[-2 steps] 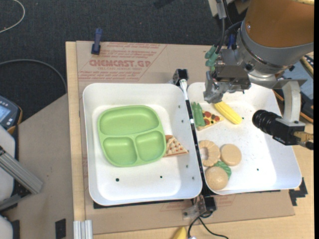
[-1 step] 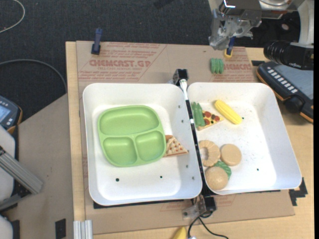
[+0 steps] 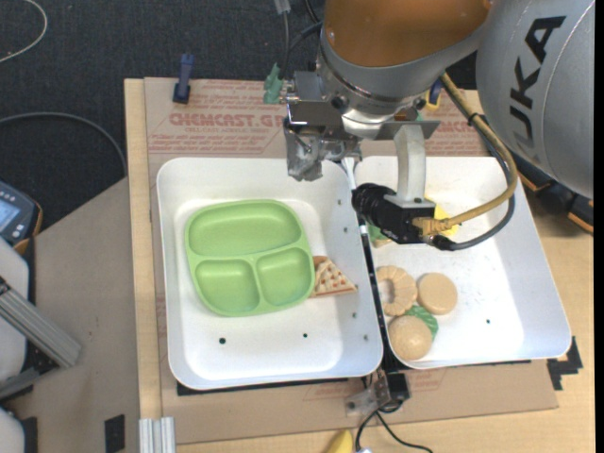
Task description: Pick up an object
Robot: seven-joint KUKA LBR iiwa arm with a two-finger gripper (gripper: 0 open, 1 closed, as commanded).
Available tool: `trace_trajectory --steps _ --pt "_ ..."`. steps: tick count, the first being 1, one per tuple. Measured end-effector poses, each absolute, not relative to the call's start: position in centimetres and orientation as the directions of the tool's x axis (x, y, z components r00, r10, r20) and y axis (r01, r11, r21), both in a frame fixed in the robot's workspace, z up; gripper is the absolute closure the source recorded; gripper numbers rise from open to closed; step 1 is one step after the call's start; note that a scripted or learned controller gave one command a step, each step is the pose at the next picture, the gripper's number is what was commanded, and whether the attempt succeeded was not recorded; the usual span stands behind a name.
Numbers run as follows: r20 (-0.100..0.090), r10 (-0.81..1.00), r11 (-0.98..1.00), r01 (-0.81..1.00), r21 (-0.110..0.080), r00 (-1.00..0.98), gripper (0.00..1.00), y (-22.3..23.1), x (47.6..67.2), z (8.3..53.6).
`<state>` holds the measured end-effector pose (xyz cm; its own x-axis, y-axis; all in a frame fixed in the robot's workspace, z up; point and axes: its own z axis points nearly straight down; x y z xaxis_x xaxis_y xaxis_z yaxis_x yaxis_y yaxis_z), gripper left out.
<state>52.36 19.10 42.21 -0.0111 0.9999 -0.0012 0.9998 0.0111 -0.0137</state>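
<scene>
Plate, one, green with three wells, is the object closest to the claw. The claw hangs above and to the right of the plate, over the far right corner of the left bin, and whether it is released or clenched cannot be told from this angle. One tan wedge with a lattice pattern lies in the same bin, touching the plate's lower right edge. Further right of the plate, past the rims where the two bins meet, the right bin holds three round tan discs clustered together. Two sit side by side and the third is just below them, lying over one green scrap.
</scene>
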Motion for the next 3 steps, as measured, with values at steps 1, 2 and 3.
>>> trace_trajectory --steps 1,2,3 --pt "-0.003 1.000 0.003 1.000 -0.011 -0.003 1.00 20.1 50.8 35.0" --pt "0.001 1.000 -0.007 1.000 0.008 0.007 1.00 13.2 49.4 41.3" --pt "0.005 1.000 0.000 1.000 0.017 0.000 1.00 12.6 50.2 54.3"
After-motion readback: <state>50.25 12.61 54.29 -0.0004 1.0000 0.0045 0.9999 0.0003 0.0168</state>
